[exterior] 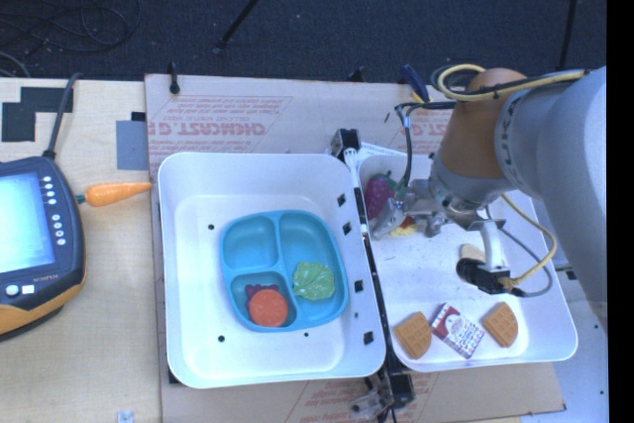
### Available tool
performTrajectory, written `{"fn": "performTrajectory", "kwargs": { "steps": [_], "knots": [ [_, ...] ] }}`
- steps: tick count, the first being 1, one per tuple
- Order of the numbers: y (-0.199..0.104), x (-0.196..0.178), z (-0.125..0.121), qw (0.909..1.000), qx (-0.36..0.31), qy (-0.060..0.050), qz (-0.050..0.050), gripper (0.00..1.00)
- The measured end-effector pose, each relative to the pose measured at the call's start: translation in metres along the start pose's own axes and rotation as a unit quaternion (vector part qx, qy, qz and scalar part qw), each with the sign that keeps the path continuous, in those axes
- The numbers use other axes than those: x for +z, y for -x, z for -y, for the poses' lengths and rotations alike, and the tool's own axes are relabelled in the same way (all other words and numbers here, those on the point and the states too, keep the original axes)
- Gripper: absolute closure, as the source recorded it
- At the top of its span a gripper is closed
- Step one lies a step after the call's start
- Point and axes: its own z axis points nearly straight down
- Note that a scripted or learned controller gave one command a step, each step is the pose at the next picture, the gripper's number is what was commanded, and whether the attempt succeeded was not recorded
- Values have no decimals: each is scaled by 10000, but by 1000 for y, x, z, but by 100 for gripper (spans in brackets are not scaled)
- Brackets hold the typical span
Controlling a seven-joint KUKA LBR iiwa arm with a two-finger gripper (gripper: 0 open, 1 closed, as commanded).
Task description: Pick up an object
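Seen from above, the grey arm's gripper [408, 213] sits low at the left edge of the right bin [555, 337], beside a purple object [377, 194] and a yellow piece [404, 229]; whether it is clenched or released cannot be told. Two biscuits [413, 334] and a red-and-white packet [458, 329] lie along that bin's front edge, while the left bin [188, 213] carries a blue tray [238, 238]

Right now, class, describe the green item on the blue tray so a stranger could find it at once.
Start at the left white bin, which holds a blue divided tray. Look in the tray's lower right compartment: the green item lies there, a pale, lumpy, leafy-looking piece. Its neighbour in the lower left compartment is a round red-orange piece; nothing else on the tray is green.
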Motion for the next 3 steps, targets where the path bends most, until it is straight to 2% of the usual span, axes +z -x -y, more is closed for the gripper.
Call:
{"fn": "performTrajectory", "kwargs": {
  "steps": [1, 2, 3],
  "knots": [
    [34, -43, -30, 10000, 16, 54, 21, 0],
    [17, -18, -20, 10000, 2, 12, 5, 0],
    [3, -1, -29, 10000, 4, 17, 10, 0]
  ]
}}
